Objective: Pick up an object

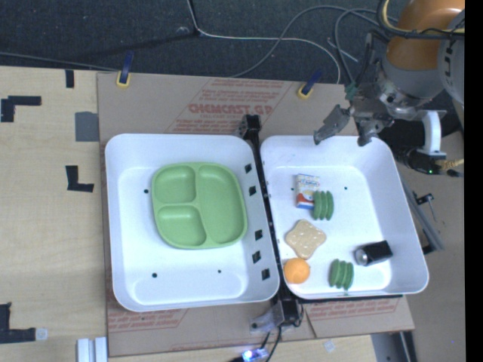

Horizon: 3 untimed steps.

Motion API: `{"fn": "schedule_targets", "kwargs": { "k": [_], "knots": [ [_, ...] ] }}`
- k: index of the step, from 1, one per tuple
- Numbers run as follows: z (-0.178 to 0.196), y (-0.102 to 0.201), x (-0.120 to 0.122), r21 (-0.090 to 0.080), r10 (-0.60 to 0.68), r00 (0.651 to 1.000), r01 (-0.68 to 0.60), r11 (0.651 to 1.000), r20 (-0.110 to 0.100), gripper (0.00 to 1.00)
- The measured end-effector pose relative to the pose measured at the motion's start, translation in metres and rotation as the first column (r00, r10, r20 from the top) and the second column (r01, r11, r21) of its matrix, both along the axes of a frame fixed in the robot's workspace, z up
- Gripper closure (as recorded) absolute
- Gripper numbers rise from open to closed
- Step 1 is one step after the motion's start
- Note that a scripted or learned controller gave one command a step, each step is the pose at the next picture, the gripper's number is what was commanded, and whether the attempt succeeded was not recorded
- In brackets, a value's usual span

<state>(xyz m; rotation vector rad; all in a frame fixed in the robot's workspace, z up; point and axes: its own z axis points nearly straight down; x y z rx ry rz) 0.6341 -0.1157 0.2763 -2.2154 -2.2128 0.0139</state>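
My gripper hangs above the far rim of the right bin, open, its two dark fingers spread with nothing between them. Below it in that bin lie a small white carton, a green ridged piece, a tan cracker-like slab, an orange ball, a second green ridged piece and a dark cylinder. All of them rest on the bin floor, apart from the gripper.
The left bin holds a green divided plate. A black clip strip joins the two bins. Cables trail across the dark backdrop behind the cardboard sheet.
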Motion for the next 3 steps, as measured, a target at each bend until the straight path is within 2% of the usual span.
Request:
{"fn": "schedule_targets", "kwargs": {
  "k": [1, 2, 3],
  "knots": [
    [0.007, 0.000, 0.002, -0.001, 0.003, 1.000, -0.003, 1.000, 0.012, 0.00],
    [-0.036, 0.005, 0.000, -0.002, 0.003, 1.000, -0.003, 1.000, 0.009, 0.00],
    [-0.101, 0.007, -0.006, -0.001, 0.003, 1.000, -0.003, 1.000, 0.006, 0.00]
  ]
}}
